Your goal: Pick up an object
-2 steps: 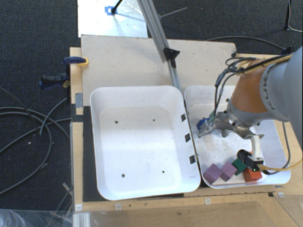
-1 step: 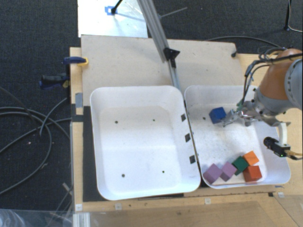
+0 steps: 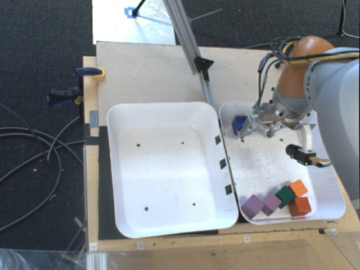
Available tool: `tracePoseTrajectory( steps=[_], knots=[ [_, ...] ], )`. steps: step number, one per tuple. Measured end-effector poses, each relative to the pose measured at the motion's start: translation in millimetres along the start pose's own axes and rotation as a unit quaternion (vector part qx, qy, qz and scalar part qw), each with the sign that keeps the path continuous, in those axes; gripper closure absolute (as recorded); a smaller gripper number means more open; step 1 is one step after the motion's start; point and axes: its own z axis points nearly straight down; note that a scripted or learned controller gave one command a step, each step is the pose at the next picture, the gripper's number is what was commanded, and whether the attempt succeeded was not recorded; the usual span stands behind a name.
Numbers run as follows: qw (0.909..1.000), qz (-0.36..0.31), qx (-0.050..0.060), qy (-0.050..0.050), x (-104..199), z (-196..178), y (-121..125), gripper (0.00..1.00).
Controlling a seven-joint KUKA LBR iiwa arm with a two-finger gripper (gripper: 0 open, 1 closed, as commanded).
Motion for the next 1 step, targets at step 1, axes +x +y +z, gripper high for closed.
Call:
tracePoseTrajectory(
  steps=[1],
  knots=[
    [0.9997, 0.011, -0.024, -0.002, -68.1, -70.1, -24.8, 0.00]
  ],
)
